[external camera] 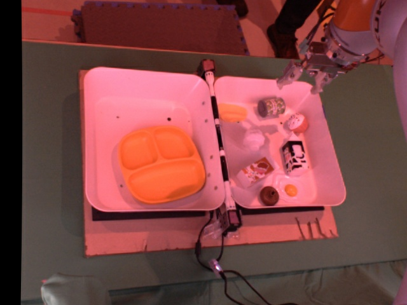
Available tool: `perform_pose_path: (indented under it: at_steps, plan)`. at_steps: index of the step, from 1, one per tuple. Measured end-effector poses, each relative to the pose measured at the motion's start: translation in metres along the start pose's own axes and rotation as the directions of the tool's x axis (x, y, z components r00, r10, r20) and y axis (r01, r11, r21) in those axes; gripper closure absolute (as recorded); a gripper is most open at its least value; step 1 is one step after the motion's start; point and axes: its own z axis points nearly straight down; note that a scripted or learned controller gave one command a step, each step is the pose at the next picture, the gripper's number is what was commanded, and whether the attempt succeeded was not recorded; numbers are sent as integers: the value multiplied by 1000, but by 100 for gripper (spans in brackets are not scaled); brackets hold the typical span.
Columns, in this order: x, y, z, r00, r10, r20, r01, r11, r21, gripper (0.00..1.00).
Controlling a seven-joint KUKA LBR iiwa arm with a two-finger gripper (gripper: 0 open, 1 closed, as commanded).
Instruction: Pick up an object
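Observation:
My gripper hangs above the far edge of the right bin, fingers spread open with nothing between them. Below it in that bin lie a small green-labelled jar, a yellow banana-like piece, a red and white cup, a black and white carton, a clear crumpled wrapper, a red and white packet, a brown doughnut and a small orange ball. The jar is the nearest thing, just down and left of the fingertips.
The left bin holds an orange divided plate. A black and white divider runs between the bins. Cables trail off the front of the bench. A person's legs stand behind the bench.

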Motion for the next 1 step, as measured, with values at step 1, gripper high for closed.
perform_pose_path:
  at_steps: [1]
  plan:
    - [0, 0, 0, 1000, 0, 0, 0, 1000, 0, 0]
